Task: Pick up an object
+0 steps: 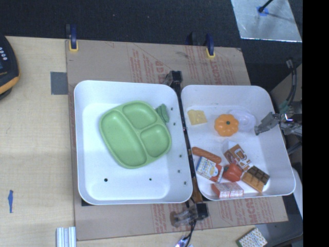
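- The gripper (263, 125) is reaching in over the right bin (275, 153) at its 3 o'clock rim, sitting low and clear of the toys, likely because it is not yet committed to any one of them.
- Whether it is open or shut I cannot tell; it is small and dark against the rim.
- The candidates are lying crowded in the right bin: an orange pumpkin (226, 124) nearest the gripper, at its 9 o'clock, with a yellow block (197, 117) beyond.
- A sausage (205, 154), a red tomato (232, 172) and a chocolate bar (256, 178) are bunching toward 6 o'clock, touching, which is making a clean pick harder there.
- A green divided plate (134, 134) is lying in the left bin (92, 189) on the counter (31, 138).
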Robot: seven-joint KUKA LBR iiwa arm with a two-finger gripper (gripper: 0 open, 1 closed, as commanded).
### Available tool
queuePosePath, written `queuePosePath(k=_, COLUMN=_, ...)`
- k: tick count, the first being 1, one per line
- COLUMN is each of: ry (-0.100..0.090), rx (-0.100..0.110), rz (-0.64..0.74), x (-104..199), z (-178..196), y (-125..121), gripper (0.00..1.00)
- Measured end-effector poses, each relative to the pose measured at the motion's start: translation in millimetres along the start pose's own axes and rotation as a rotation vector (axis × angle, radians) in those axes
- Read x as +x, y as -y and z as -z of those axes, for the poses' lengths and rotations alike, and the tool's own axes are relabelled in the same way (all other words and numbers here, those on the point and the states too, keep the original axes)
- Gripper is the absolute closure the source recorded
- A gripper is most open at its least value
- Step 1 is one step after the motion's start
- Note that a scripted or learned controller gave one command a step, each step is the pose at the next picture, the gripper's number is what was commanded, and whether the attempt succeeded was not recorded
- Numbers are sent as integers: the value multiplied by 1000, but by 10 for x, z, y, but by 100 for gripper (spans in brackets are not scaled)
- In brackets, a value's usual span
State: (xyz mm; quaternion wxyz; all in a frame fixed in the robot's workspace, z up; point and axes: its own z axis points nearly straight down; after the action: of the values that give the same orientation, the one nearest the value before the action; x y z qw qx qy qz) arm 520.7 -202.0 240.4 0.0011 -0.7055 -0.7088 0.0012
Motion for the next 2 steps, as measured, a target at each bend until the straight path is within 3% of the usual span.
queuePosePath(k=1, ry=-6, rx=13, rz=5, x=504, z=-1545, y=-169, gripper=0)
queuePosePath(k=2, ry=0, rx=2, rz=3, x=454, z=-1355, y=-198, gripper=100)
